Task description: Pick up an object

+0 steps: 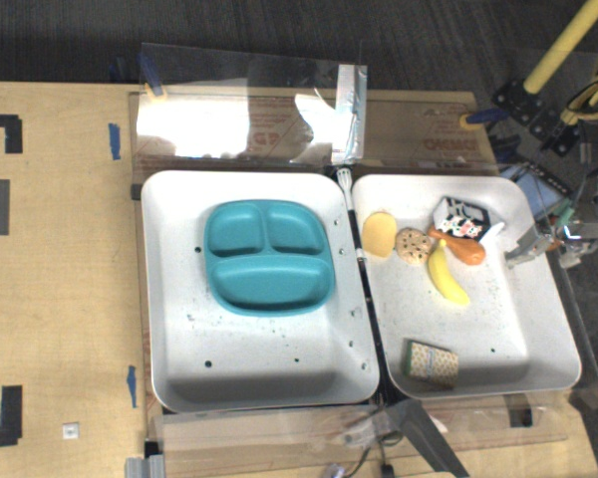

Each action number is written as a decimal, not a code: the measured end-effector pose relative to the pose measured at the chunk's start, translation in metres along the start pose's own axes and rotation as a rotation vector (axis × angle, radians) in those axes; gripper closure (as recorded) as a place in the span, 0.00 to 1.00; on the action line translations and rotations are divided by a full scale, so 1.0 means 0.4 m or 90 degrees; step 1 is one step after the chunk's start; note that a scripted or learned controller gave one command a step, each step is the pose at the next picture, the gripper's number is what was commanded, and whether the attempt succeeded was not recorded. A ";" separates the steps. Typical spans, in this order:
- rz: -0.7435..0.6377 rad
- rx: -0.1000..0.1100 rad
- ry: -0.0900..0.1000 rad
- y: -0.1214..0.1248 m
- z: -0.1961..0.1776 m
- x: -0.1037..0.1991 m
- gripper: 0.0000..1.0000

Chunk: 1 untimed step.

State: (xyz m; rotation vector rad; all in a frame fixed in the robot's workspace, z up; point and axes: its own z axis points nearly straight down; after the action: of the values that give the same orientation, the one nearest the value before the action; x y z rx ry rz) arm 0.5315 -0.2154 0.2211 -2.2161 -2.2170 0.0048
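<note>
Two shallow white bins sit side by side on the bench in the middle of the frame. The left bin [169,357] holds a teal divided tray [269,255], lying flat in its upper half with three compartments facing up.

The right bin [538,352] holds the loose objects, most of them gathered toward its upper part. A round yellow piece [379,234], perhaps a lemon, lies near the bin's upper left corner, just beside the divider between the bins. Right of it, and touching or nearly touching it, is a small speckled cookie [412,244]. A banana [447,276] lies at a slant just right of the cookie, running down toward the centre of the bin. Above the banana, an orange carrot-like piece [465,249] lies against its upper end, and above that sits a black-and-white object [460,217] close to the bin's top wall. Well apart from this cluster, a small patterned box [431,361] rests near the bin's lower wall.

The gripper [534,246] appears at the right rim of the right bin, at mid-height in the frame, with metal parts reaching in from the right edge. It is near the carrot-like piece but apart from it. The view there is cluttered and small, so I cannot tell how far the claw is spread; nothing is visibly held in it.
</note>
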 end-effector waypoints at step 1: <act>0.000 0.000 0.000 0.000 0.000 0.000 0.00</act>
State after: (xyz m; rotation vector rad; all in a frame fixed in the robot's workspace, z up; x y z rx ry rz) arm 0.5315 -0.2153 0.2211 -2.2160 -2.2170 0.0047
